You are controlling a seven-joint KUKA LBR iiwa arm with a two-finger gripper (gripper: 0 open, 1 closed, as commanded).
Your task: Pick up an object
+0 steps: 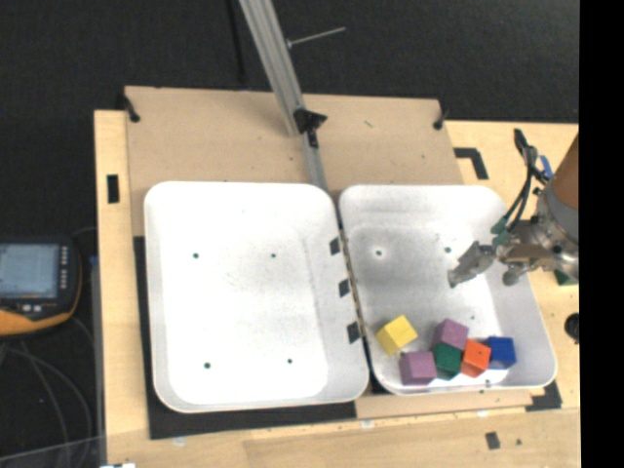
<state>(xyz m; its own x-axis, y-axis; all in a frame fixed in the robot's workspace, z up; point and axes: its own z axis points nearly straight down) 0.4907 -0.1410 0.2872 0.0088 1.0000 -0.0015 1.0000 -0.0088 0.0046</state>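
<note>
While the left bin (244,291) sits bare on the table (117,261), the blocks crowd the near edge of the right bin (419,222): yellow block (397,334), two purple, green, orange, blue. My tool (485,266) hangs open and empty above that bin's right side, so the cluster lies toward the near rim and slightly left of it, apart.

Colored blocks (447,350) clustered, seemingly touching, right bin's (409,213) near edge
</note>
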